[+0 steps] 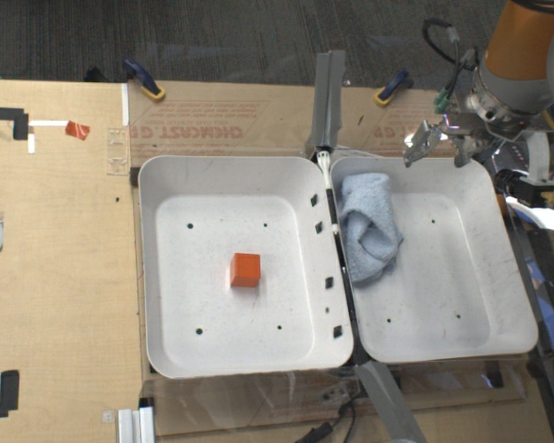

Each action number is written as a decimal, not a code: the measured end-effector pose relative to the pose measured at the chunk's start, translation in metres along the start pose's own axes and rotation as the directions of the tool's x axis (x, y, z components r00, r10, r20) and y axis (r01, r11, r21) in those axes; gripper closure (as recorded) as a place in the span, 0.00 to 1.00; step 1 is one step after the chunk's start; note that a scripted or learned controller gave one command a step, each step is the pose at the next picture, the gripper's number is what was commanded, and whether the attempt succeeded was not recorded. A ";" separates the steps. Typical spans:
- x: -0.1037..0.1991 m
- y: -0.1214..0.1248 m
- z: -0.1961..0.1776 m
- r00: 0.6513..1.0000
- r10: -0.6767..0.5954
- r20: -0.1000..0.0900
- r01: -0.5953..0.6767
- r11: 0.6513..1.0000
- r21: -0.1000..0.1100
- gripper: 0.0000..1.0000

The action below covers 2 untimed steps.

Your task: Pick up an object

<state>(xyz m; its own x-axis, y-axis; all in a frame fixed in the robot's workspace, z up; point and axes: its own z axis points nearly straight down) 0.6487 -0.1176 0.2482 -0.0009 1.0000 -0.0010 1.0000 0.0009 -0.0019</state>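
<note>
An orange-red cube (246, 270) sits near the middle of the left bin (166, 201). A crumpled light blue cloth (367, 224) lies in the right bin (480, 275), against its left wall. My gripper (440, 148) hangs over the far rim of the right bin, to the right of the cloth and higher in the view. Its fingers are spread open with nothing between them. The arm's grey wrist and orange band (526, 35) rise toward the top right corner.
A grey divider bar (328, 109) stands between the two bins at the back. Blue-and-yellow clamps (143, 79) (392, 87) hold the cardboard behind the bins. Cables hang near the wrist at the right. A wooden panel (46, 247) lies left of the bins.
</note>
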 end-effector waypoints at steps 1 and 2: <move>-0.008 -0.046 0.155 0.999 -0.037 0.000 0.037 0.999 -0.004 0.00; -0.009 -0.046 0.146 0.999 -0.033 0.000 0.033 0.999 -0.004 1.00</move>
<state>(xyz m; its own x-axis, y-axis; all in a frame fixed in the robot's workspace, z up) 0.6027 -0.1268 0.1023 -0.0338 0.9994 -0.0013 0.9994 0.0338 0.0022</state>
